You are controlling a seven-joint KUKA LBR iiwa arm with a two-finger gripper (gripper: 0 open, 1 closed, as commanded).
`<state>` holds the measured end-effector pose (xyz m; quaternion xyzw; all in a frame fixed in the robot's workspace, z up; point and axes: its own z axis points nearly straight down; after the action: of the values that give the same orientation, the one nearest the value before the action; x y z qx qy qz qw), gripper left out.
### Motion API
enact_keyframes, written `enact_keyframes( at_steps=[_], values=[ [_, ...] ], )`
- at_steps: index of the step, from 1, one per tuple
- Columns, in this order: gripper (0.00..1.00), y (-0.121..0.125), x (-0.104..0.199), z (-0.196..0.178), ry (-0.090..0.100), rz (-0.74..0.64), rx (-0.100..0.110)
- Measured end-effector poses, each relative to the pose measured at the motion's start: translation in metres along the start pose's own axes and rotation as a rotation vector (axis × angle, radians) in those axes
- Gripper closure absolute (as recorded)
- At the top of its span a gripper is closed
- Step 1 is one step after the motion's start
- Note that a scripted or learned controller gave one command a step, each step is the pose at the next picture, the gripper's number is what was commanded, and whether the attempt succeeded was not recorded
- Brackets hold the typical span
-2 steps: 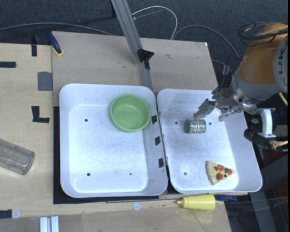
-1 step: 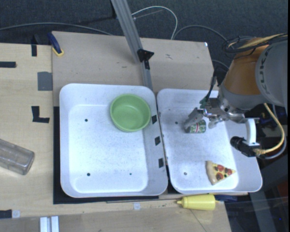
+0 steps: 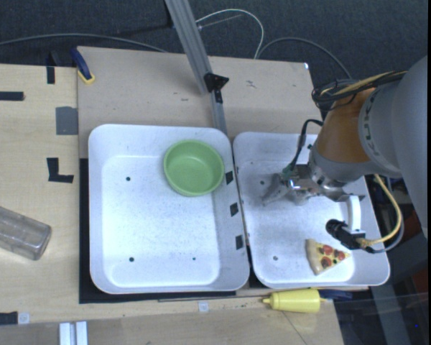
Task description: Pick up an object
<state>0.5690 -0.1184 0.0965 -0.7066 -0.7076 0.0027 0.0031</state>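
The grey arm point(image 3: 377, 131) with its orange band reaches in over the right bin point(image 3: 269, 243), largest thing in view beside the left bin point(image 3: 122, 257). In the left bin a green bowl point(image 3: 193, 167) sits near the upper right corner; it looks like light, stiff plastic, smooth and likely slippery, best taken across its thin rim. The gripper point(image 3: 279, 189) hangs low over the bare floor of the right bin, its fingers spread apart with nothing between them. Smallest, a toy pizza slice point(image 3: 324, 255) lies flat near that bin's lower right corner, well apart from the gripper; probably light and rigid, it would be pinched across its narrow sides.
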Motion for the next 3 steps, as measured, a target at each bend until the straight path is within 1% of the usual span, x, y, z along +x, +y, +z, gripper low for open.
enact_keyframes(
  at_steps=[1, 2, 3],
  values=[
    [1.0, 0.001, 0.0, -0.014, 0.0, -0.002, -0.004],
    [1.0, -0.004, -0.006, -0.06, -0.001, 0.001, -0.011],
    [1.0, -0.007, -0.014, -0.107, -0.002, 0.002, -0.011]
  ],
)
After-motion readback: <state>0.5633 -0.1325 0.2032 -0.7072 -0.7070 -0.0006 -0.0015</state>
